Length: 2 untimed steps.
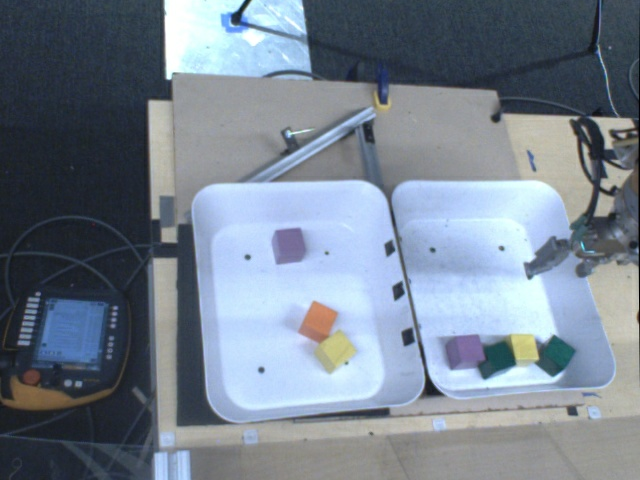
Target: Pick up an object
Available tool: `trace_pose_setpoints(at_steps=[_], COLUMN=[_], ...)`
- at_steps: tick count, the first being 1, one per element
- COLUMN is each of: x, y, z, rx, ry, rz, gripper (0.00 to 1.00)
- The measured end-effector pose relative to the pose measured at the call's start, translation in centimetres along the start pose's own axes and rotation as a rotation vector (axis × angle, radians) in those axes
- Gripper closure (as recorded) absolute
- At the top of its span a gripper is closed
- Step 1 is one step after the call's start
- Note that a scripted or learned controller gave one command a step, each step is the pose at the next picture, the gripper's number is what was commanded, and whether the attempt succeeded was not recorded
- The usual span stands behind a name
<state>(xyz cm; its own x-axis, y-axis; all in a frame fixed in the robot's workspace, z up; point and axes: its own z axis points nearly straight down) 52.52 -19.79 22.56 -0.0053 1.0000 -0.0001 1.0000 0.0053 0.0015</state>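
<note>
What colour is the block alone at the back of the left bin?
Purple, plain, seen in the camera view.

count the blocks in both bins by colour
purple: 2, left bin, right bin
yellow: 2
green: 2
orange: 1
total: 7

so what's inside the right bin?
The right bin holds four blocks along its near wall: purple block, dark green block, yellow block, green block. The gripper reaches over its right rim, hiding that bit.
</note>
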Motion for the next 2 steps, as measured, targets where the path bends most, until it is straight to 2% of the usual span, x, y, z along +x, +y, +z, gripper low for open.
trace_pose_setpoints(at_steps=[1,2], x=[0.0,-0.6], y=[0.0,-0.7], z=[0.0,5.7], rx=[-0.001,0.005], ry=[0.000,0.001], rz=[0.001,0.004], gripper=[0.00,0.00])
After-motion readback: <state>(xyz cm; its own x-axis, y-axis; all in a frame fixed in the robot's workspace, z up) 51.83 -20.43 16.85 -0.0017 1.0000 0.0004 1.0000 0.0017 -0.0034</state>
